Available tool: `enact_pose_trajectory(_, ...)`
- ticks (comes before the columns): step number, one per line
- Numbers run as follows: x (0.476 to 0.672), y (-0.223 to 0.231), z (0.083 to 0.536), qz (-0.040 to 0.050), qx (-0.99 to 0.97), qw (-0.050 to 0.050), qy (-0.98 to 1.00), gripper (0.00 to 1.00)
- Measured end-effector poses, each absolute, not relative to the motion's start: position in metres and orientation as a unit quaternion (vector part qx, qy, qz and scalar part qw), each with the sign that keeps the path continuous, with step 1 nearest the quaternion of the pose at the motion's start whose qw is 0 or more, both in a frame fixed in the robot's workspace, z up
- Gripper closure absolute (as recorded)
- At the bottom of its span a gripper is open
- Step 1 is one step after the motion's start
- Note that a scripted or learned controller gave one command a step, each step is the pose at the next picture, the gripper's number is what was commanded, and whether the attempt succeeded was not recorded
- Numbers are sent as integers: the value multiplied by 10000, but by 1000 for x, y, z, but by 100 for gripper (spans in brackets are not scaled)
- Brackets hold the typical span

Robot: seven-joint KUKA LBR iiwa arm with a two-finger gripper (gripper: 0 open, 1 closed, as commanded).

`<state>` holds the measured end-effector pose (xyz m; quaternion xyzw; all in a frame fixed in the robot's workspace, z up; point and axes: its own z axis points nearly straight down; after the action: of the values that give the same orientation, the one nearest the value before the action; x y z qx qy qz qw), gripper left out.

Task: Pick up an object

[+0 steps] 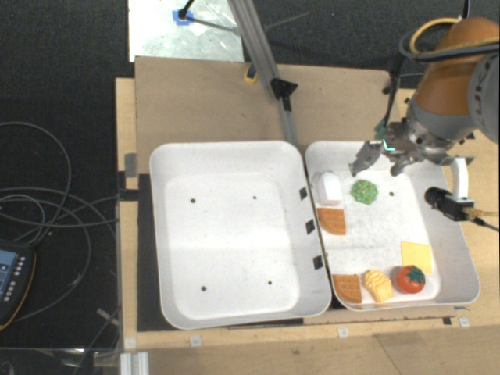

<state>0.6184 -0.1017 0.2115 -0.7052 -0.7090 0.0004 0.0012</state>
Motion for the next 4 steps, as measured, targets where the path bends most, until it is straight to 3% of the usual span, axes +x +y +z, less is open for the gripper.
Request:
enact_pose_trajectory(1, 619, -102, 214, -6, -7055, -3, -7087, 0)
enact_pose_trajectory(3, 629, -109, 112, -14, -7069, 0, -7073, 0)
enact_pose_trajectory(4, 637, -108, 103, -76, -7056, -74, -7085, 0)
